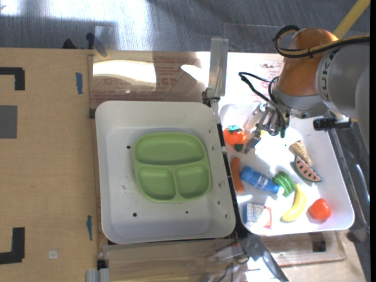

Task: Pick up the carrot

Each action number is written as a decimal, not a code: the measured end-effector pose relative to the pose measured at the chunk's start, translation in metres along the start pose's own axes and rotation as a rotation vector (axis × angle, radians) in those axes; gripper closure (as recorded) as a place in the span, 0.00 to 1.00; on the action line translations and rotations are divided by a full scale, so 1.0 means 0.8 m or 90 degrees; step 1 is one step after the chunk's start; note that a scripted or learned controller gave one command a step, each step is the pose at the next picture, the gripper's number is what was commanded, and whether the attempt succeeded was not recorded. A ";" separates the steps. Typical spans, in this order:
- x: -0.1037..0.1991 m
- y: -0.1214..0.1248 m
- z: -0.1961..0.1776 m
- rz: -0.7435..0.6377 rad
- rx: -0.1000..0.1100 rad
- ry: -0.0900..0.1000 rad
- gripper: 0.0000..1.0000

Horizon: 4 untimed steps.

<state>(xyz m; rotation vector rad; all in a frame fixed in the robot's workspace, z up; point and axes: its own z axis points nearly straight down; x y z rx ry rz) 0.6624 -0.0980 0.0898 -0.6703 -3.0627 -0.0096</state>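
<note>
Two-finger metal gripper [257, 138] hangs over the right white bin [341, 184] – finger spread impossible to tell, small orange carrot with green top [234, 136] just beside it – lying free

No text, brand or number could be read anywhere in the view. Faint reddish print showed on the clear sheet [138, 78] behind the left bin [111, 157], and some marks sat on the far rim of the right bin [267, 66], but both were too blurred to make out. A small packet [257, 214] in the right bin carried printing, also illegible.
</note>
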 end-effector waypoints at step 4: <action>-0.001 0.006 -0.030 0.397 -0.001 -0.013 1.00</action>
